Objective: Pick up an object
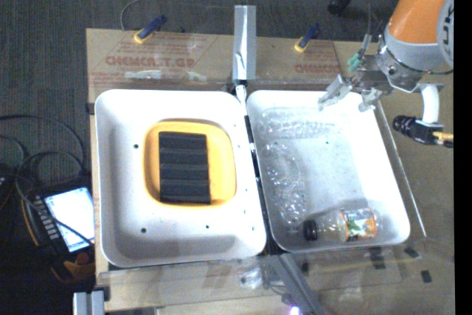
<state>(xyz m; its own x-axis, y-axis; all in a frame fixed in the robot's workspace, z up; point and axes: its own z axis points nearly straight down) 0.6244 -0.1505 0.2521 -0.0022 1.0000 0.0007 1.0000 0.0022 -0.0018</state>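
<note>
Bench: brown board on dark carpet, two clamps along its far edge, cables at left of frame. Left bin, smooth white plastic, holds a rounded yellow tray with a ribbed black block. Right bin is scuffed; a clear plastic bottle, dark cap, lies on its side at lower right. Gripper, upper right above the bin's far rim: fingers spread, holding nothing.

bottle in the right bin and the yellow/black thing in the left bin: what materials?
Bottle: looks like clear glossy plastic; see-through body with glints, dark cap, printed label. Yellow-and-black object: probably soft matte foam or rubber; rounded yellow rim, ribbed black centre, no shine. Hard to be sure.
</note>
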